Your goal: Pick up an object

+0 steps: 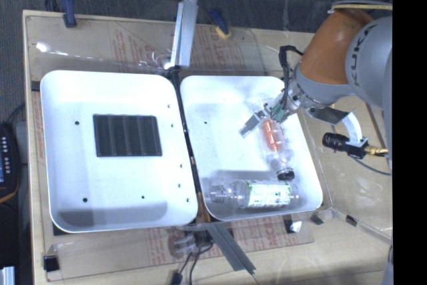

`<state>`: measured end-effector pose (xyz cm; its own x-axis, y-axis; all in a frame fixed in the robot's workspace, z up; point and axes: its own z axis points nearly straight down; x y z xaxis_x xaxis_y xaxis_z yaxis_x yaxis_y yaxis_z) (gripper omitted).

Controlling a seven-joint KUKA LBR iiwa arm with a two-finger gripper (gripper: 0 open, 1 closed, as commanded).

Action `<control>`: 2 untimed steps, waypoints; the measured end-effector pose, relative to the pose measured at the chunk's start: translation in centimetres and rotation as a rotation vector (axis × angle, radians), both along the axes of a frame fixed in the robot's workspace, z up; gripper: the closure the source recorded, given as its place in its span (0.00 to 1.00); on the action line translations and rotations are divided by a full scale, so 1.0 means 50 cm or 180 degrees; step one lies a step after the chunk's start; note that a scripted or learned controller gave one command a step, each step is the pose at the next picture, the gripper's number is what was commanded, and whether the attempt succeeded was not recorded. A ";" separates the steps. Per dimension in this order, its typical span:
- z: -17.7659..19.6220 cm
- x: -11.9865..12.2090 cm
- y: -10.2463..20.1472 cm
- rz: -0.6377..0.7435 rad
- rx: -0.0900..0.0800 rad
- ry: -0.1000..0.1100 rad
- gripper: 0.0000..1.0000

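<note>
My gripper (265, 115) hangs in the right bin (220, 97), at its right side. It sits right over the far end of a clear bottle with an orange label (272, 138). That bottle lies on the bin floor, its black cap pointing toward the front. A second clear bottle with a green and white label (257, 195) lies along the front wall of the same bin. In the left bin (60, 110), a dark grey ribbed rectangular pad (127, 135) lies flat near the middle.
The arm's orange band and grey body (340, 57) overhang the right bin's right rim. A black cable plug (337, 141) sticks out beside that rim. A metal bar (183, 30) stands at the back between the bins.
</note>
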<state>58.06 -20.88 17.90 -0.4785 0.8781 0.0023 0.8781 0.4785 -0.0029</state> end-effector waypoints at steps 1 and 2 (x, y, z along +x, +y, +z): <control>-0.016 0.010 0.001 0.0085 0.0002 -0.0002 0.00; -0.014 0.008 -0.004 -0.0163 -0.0005 -0.0010 0.00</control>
